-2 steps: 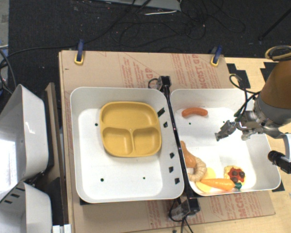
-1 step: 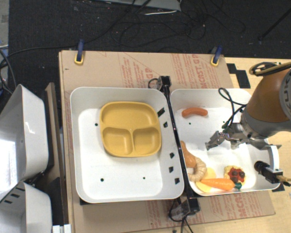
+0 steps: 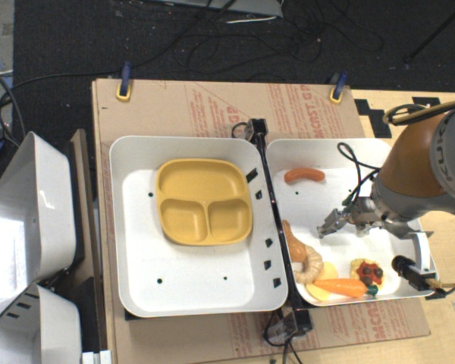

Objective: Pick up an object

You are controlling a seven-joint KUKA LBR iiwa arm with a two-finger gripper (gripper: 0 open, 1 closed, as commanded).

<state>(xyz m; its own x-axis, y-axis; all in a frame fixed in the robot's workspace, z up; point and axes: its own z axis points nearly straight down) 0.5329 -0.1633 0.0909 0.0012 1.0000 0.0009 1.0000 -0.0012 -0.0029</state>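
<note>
The tool, apparently holding nothing and its opening impossible to judge, hangs over the right bin; best drop squarely over the nearby sausage before closing.

Grey arm, orange band, black cable

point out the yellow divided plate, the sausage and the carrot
yellow divided plate (image 3: 205,201): camera view, left bin, on the ridge where its compartments meet.
sausage (image 3: 304,175): camera view, right bin near its far wall, on its middle.
carrot (image 3: 340,286): camera view, right bin near its front wall, on the orange body.
</note>
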